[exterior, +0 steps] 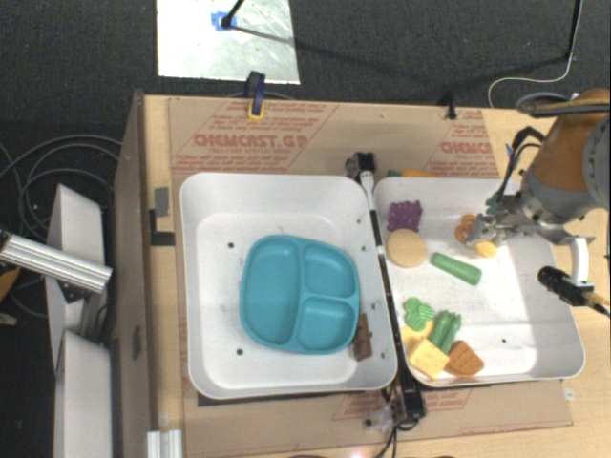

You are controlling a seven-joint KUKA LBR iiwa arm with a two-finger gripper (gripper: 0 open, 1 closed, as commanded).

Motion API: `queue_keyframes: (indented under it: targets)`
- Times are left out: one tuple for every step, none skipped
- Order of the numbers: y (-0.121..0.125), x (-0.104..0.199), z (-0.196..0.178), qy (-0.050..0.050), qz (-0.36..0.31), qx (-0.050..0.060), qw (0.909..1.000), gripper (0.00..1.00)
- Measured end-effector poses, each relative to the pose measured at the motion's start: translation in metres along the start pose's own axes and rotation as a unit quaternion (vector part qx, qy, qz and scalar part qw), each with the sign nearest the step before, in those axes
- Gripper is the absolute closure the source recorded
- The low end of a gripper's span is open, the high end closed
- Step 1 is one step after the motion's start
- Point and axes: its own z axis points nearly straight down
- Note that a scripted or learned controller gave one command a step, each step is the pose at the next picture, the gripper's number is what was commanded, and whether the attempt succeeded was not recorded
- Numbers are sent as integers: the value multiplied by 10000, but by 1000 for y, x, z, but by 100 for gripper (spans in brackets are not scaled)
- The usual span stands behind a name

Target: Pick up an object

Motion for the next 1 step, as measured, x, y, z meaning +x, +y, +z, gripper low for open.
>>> queue_keyframes:
  targets:
    - [-18,93,-93,18,-27,-14,10000,100]
